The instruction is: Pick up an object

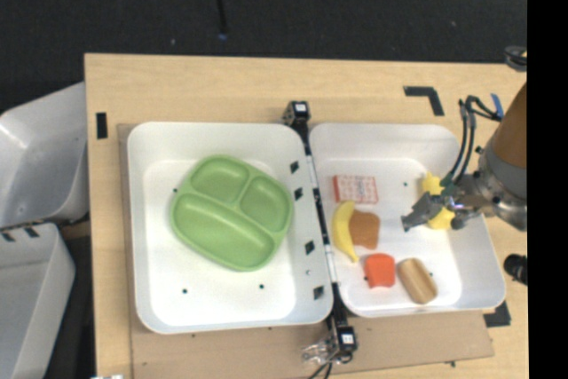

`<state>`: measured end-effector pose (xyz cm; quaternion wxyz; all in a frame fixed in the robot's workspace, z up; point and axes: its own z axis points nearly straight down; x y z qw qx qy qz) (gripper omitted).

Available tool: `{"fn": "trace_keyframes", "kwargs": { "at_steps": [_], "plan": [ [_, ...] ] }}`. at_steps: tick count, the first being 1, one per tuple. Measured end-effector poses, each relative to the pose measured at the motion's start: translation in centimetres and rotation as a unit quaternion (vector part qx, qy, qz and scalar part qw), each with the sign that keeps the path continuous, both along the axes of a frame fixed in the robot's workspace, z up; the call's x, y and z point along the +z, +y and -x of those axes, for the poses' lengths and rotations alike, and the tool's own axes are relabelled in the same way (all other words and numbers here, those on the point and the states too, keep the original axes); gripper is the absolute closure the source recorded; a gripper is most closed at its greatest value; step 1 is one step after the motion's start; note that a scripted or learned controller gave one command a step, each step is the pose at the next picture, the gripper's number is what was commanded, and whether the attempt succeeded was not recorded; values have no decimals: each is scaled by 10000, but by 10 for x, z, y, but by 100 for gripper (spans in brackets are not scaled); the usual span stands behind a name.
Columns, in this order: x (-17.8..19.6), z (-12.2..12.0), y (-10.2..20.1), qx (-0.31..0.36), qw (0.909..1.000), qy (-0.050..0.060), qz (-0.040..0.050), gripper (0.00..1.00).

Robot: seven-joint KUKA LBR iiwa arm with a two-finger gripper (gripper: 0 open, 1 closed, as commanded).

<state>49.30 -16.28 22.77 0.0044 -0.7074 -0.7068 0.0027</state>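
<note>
You see the gripper (424, 213) low in the right bin (390, 302) beside a yellow toy (432, 185); grip state unclear, nothing lifted yet.

A grey arm (508, 191) with an orange band (513, 115) above its wrist. Black cables (463, 151) loop alongside the wrist housing, down toward a dark grey two-finger gripper (415, 218). A small purple-blue light shows at the gripper's base.
</note>
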Motion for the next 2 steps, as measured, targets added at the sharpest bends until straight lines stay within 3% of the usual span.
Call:
{"fn": "trace_keyframes", "kwargs": {
  "at_steps": [1,2],
  "plan": [
    [5,-3,0,14,10000,-57,13,0],
    [-38,2,-2,2,10000,-37,18,0]
  ]
}}
